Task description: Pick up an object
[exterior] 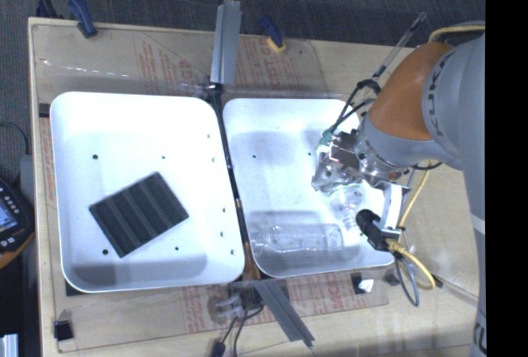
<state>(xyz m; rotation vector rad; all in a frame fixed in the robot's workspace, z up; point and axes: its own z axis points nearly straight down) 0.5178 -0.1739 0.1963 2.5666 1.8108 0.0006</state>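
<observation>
A clear plastic bottle (297,236) lies on its side along the front wall of the right bin (272,133). In the left bin (124,124), a black ribbed slab (139,213) rests flat at a slant. My gripper (332,174) hangs low over the right side of the right bin, just up and right of the bottle's end. Below the gripper sits a small clear, crumpled-looking piece (348,200); whether the gripper touches it cannot be told.
The grey arm with its orange band (412,104) reaches in from the right over the right bin's rim. Cables (404,252) loop by the bin's front right corner. A metal divider bar (224,42) stands at the back between the bins.
</observation>
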